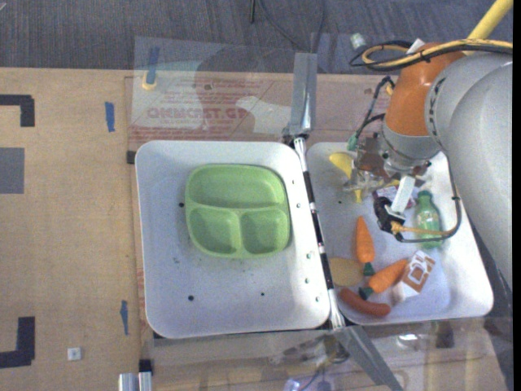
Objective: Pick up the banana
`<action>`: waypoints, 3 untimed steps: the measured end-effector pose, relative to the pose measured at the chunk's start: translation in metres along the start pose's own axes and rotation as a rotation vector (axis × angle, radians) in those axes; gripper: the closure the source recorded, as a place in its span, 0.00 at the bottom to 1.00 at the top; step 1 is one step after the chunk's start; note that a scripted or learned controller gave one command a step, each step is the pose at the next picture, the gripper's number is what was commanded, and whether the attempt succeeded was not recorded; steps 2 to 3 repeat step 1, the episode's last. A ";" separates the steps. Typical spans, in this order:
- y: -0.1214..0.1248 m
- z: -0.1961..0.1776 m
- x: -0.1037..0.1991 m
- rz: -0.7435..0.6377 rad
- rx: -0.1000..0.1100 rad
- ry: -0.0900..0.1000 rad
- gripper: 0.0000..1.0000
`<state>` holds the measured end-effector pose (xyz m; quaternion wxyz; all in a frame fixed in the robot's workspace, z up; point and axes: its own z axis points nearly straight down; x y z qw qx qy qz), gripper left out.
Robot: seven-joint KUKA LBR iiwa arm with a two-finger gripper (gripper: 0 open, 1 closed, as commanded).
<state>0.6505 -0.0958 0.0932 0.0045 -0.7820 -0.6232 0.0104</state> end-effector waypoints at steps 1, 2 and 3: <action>0.004 -0.089 0.048 0.169 -0.016 0.010 1.00; 0.004 -0.089 0.048 0.169 -0.016 0.010 1.00; 0.004 -0.089 0.048 0.169 -0.016 0.010 1.00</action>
